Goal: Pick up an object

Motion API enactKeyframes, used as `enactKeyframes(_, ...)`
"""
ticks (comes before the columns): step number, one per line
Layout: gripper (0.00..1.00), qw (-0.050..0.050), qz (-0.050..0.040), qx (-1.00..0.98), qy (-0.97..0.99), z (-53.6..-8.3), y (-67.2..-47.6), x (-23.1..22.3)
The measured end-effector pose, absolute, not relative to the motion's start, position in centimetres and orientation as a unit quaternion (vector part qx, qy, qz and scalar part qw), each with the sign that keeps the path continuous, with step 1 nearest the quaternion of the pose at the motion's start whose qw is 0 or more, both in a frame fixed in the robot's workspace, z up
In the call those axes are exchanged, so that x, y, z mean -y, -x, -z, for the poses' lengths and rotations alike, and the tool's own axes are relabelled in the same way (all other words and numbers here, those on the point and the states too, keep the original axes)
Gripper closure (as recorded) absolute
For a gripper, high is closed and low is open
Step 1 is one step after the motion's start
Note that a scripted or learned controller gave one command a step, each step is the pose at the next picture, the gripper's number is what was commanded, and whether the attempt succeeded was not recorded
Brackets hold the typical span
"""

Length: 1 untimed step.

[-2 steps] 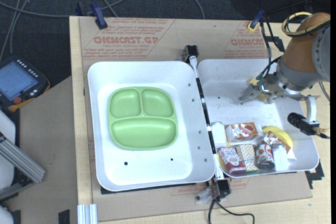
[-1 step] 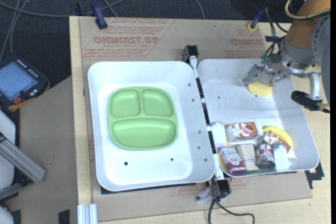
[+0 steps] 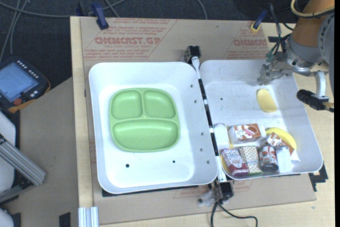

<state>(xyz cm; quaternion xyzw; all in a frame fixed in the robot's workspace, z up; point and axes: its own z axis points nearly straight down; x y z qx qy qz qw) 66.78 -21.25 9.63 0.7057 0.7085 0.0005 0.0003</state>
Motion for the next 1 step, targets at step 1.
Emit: enactKeyframes(1,0.0,0.0,-0.0004,-0.709,-0.706,-9.6,-66.77,21.22)
